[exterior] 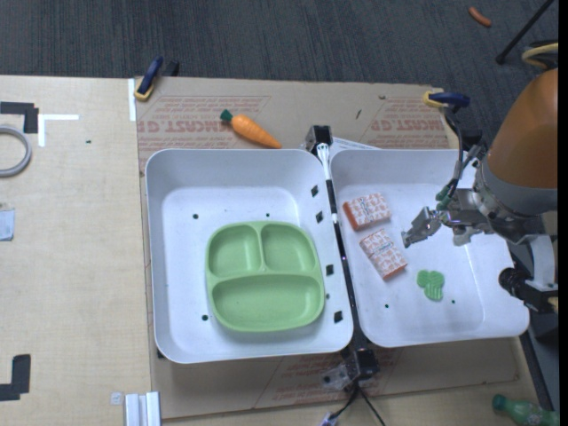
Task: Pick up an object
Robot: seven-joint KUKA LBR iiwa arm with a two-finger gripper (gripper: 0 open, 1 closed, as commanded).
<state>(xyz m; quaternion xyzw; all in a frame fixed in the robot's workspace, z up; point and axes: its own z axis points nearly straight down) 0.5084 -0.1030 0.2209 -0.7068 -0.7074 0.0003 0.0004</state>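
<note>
White plastic bins sit side by side on the bench. In the camera view, the right bin (497, 322) holds two red-and-white patterned packets (367, 209) (383, 254) and a small green toy (431, 285). The gripper (421, 228) hangs over this bin, just right of the packets and above the green toy, touching none of them; whether its fingers are parted I cannot tell. The left bin (177, 238) holds a green divided plate (264, 276). An orange toy carrot (251, 129) lies on the cardboard behind the bins.
</note>
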